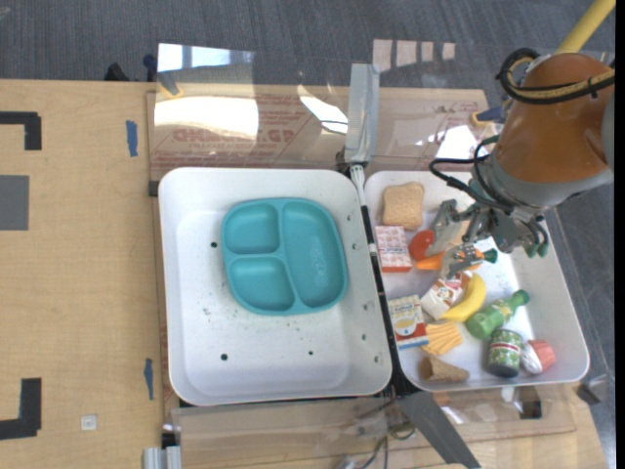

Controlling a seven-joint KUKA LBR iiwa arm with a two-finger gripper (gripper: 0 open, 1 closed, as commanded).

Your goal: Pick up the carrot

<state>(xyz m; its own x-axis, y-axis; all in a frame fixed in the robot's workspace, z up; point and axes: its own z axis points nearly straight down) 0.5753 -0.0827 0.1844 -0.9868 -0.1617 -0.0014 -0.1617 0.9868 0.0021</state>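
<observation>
My arm [552, 115] comes in from the right side of the tabletop, orange band uppermost, wrist bent down over the far half of the right bin [566, 306]. My end effector [467, 234] hangs low among the toys there, pointing down and a little toward the bin's left wall. Its metal parts are tangled with cables in this slanted look, and I cannot tell whether it is parted or closed, nor whether anything sits in it.

The carrot [424, 247] lies in the right bin, toward its left wall and in the far half, just beside my end effector on its left. A slice of bread [402, 204] rests near the bin's far-left corner, just beyond the carrot. A banana [466, 299] lies at the bin's middle, just on the near side of my end effector, and a green bottle [496, 317] sits beside it toward the right wall.

The left bin [186, 262] carries a teal divided plate [283, 255] near its centre.
</observation>
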